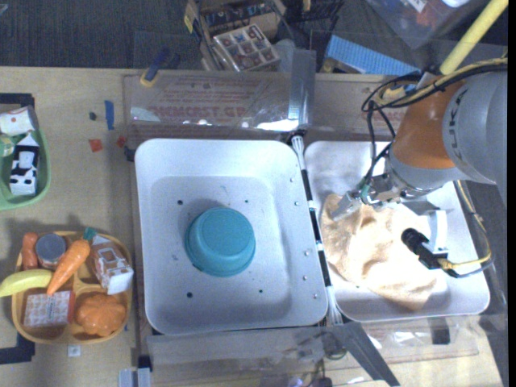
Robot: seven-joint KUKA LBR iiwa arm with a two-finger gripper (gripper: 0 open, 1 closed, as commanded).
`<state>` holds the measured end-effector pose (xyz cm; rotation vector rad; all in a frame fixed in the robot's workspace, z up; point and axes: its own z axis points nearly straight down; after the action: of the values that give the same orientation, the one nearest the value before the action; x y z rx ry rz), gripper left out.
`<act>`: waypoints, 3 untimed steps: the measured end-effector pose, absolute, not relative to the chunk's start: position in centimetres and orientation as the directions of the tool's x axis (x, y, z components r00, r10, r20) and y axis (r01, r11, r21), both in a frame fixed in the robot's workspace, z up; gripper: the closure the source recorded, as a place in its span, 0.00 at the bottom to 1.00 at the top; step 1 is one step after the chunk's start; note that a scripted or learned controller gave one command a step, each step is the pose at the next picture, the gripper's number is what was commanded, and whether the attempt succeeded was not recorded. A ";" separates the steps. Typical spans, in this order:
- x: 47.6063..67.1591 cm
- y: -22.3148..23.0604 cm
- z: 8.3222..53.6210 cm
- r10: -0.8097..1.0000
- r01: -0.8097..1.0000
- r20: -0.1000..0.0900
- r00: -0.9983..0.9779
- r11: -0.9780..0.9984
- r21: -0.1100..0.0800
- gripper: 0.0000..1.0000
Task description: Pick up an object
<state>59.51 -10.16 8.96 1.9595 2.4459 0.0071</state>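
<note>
While the arm point(484, 127) reaches in from the R, its gripper point(353, 203) sits low in the R bin point(343, 164), at the upper-L edge of a cloth point(379, 256). Cloth is beige and crumpled, spread over most of that bin's floor, from near the L wall toward the lower-R corner. Gripper tip meets the cloth's edge or hangs just above it; can't tell which from this angle. Can't tell either if the gripper is wide or narrow, since it blurs into the cloth's folds, so no hold on the cloth can be confirmed. Orange band point(423, 139) shows above the wrist, over the bin's upper-R part.

L bin point(161, 176) holds a teal bowl point(220, 240), prob. upside down, approx mid-floor, apart from the walls and well apart from the gripper. Bins stand just beside each other.

L of the bins, on the bench point(64, 95), a yellow tray point(11, 306) carries toy food: banana point(24, 281), carrot point(68, 266), plus other pcs too small to name. Above it, at the view's L edge, sits a green dish point(40, 180) w/ a black-and-white item point(24, 168) inside. Behind the bins lies a clear plastic sheet point(218, 99); beyond that, a cardboard box point(238, 22) of odds and ends on the floor.
</note>
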 end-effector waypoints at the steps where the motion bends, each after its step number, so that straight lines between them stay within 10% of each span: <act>1: 59.7 -10.1 10.1 0.976 0.976 -0.004 -0.219 0.219 0.014 1.00; 2: 59.7 -10.1 10.1 0.976 0.976 -0.004 -0.219 0.219 0.014 0.00; 3: 59.7 -10.2 11.2 0.976 0.976 -0.006 -0.218 0.218 0.017 1.00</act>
<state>59.75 -10.20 11.18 1.9552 2.4394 0.0151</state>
